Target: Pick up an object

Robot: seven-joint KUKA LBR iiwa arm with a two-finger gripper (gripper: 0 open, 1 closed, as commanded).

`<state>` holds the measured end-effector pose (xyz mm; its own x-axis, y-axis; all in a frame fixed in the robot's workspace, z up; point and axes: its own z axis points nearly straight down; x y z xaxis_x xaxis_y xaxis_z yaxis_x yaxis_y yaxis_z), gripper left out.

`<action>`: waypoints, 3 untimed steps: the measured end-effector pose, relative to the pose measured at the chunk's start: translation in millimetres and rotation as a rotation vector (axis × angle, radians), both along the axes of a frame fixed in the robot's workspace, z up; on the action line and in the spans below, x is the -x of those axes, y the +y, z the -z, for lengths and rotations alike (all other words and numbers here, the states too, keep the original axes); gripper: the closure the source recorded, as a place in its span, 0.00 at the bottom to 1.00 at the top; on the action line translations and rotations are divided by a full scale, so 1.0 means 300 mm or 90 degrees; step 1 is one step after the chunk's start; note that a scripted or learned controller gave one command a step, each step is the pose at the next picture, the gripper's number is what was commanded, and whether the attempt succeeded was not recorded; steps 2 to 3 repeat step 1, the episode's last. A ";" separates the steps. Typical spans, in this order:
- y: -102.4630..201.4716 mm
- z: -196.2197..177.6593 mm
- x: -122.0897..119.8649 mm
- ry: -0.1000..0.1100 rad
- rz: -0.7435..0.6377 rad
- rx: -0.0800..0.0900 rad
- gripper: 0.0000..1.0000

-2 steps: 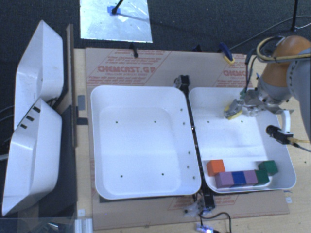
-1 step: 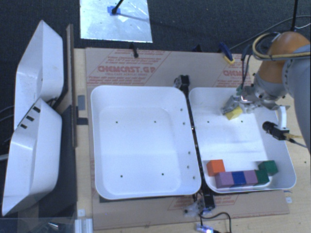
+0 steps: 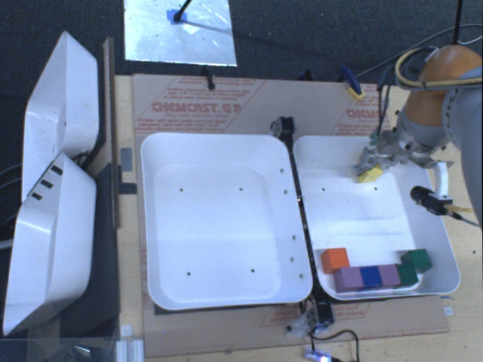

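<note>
Now my arm [image 3: 453, 104] reaches in over the right bin [image 3: 445, 277], and my claw [image 3: 375, 163] sits low at that bin's far edge with a yellow block [image 3: 369, 174] right under its tips, touching or nearly so. Whether the claw is open, closed or already pinching the block I cannot tell; the tips are too small and crowded to read. To do this grab well, I judge I should centre the tips either side of the block, close squarely so it does not squirt toward the bin wall, then lift straight up and check it comes along. Well away from my claw, at the bin's near edge, lie spare picks: an orange block [image 3: 335, 259], a purple-and-blue row [image 3: 367, 277] and a green block [image 3: 414, 261]. The left bin [image 3: 151, 202] lies beyond. The cardboard [image 3: 198, 105] under both bins is printed "CHEMCAST" in red, followed by letters I read roughly as "GP".
</note>
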<state>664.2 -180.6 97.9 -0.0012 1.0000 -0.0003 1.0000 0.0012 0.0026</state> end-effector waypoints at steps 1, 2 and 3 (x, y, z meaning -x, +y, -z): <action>0.240 -0.123 0.008 -0.001 -0.003 -0.001 1.00; 0.240 -0.123 0.008 -0.001 -0.003 -0.001 1.00; 0.240 -0.123 0.008 -0.001 -0.003 -0.001 1.00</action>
